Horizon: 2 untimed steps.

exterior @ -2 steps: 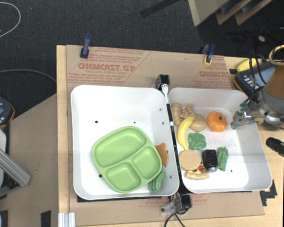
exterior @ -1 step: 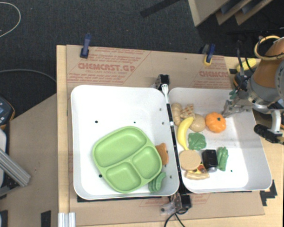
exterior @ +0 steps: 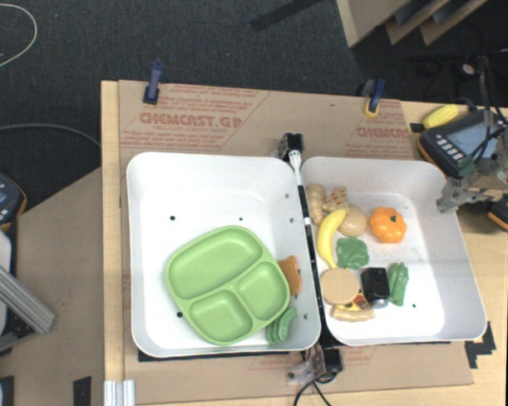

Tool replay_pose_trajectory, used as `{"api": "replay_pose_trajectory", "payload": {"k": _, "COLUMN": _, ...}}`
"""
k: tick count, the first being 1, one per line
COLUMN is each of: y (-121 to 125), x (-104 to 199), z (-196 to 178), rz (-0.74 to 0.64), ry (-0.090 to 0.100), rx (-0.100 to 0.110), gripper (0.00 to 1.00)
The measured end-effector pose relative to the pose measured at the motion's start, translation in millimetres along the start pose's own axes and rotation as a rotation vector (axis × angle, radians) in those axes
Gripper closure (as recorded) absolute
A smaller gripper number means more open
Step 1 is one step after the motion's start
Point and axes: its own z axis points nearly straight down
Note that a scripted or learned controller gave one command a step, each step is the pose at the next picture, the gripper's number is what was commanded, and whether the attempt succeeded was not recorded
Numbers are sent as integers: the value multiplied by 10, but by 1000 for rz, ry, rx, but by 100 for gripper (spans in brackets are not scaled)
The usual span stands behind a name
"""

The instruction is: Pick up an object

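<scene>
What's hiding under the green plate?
Poking out from under the green plate at its right edge are an orange-brown toy and a green toy. The plate covers the rest of them.

Left white bin (exterior: 153, 236): green sectioned plastic plate (exterior: 226, 283) | Right white bin (exterior: 451, 280): yellow toy banana (exterior: 329, 234), orange toy pumpkin (exterior: 387, 225) | Gripper (exterior: 471, 187): over right bin's far edge
</scene>
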Motion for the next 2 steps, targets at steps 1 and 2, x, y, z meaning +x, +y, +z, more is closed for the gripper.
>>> {"api": "replay_pose_trajectory", "payload": {"k": 1, "y": -1071, "x": 251, "z": -949, "rz": 0, "ry": 3, "rx": 3, "gripper": 100}}
{"api": "replay_pose_trajectory", "payload": {"k": 2, "y": -369, "x": 13, "z": -99, "rz": -4, "ry": 3, "rx": 9, "gripper": 100}}
